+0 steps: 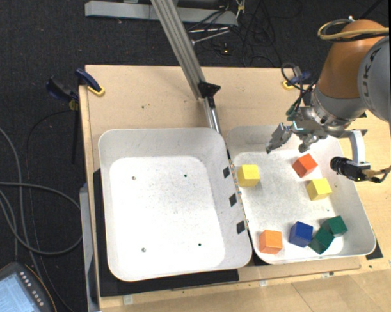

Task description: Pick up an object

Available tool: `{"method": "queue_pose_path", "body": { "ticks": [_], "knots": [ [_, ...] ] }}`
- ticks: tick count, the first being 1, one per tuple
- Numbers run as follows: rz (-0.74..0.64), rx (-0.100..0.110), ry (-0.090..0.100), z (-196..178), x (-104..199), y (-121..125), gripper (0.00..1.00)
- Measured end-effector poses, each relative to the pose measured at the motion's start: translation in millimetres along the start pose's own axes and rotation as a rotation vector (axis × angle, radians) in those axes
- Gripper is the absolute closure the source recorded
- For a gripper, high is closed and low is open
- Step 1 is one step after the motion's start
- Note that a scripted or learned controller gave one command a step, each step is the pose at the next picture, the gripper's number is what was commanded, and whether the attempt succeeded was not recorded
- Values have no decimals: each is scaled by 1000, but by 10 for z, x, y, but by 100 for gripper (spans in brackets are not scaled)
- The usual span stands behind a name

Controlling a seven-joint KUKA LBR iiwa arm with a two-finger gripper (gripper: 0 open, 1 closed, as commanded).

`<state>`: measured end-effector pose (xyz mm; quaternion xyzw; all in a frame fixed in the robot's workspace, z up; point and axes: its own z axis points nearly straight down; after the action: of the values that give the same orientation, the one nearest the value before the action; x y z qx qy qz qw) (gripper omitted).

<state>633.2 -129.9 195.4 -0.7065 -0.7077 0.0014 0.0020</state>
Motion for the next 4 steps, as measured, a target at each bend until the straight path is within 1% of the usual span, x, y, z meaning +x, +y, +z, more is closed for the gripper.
{"method": "queue_pose_path", "body": {
  "ticks": [1,2,3,4],
  "knots": [
    [-1,-5,-1,-28,-1,10,0],
    [1,-1,-1,402,-1,1,0],
    [4,-17,-5,848,-22,43,0],
    [3,-12,-3,778,-11,23,100]
  ]
}}
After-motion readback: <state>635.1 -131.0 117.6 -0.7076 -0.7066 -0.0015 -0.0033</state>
